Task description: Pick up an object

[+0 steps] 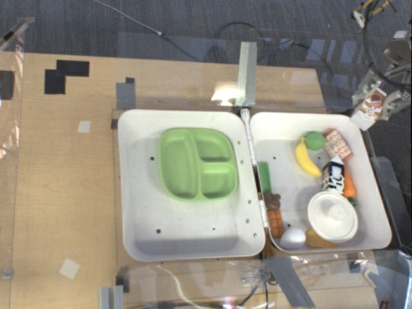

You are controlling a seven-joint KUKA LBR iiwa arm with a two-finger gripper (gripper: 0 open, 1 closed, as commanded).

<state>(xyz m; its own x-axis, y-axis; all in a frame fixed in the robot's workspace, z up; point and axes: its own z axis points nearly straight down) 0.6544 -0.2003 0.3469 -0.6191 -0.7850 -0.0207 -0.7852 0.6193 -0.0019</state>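
My gripper (380, 102) hangs at the far right, above and just past the back right corner of the right bin (283, 129). A small white carton with a red and brown label (369, 109) sits between its fingers, lifted off the bin. Inside the right bin lie a banana (307, 159), a green round thing (314, 140), a red and white packet (337, 144), a black and white bottle (333, 176), an orange carrot (349, 189) and a white bowl (332, 215).
A green divided plate (197, 163) lies in the left bin (138, 224). Along the right bin's left wall sit a green bar (263, 176), a brown piece (273, 201), an orange piece (275, 221) and a white ball (294, 237). Cables hang at the top right.
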